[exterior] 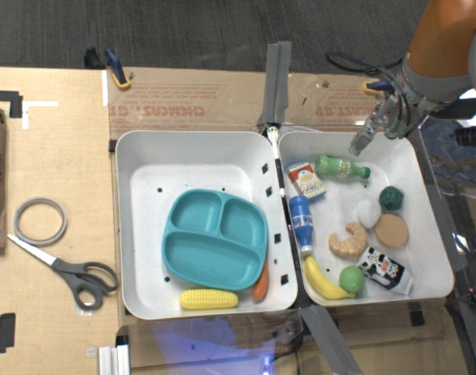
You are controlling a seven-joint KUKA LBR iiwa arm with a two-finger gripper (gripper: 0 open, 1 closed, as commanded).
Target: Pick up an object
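My gripper (376,133) hangs over the back of the right bin (425,209), open, with nothing between its fingers. Just below it lies a green bottle (343,168). Also in this bin are a red and white carton (306,180), a blue bottle (301,221), a white egg-like piece (367,212), a dark green ball (391,198), a tan disc (391,230), a croissant (348,241), a banana (323,281), a lime (352,278) and a black and white carton (382,268).
The left bin (136,209) holds a teal divided plate (216,239), a corn cob (209,298) and a carrot (260,283). Scissors (69,268) and a tape roll (40,219) lie on the bench at the left. A blue clamp (116,67) sits behind.
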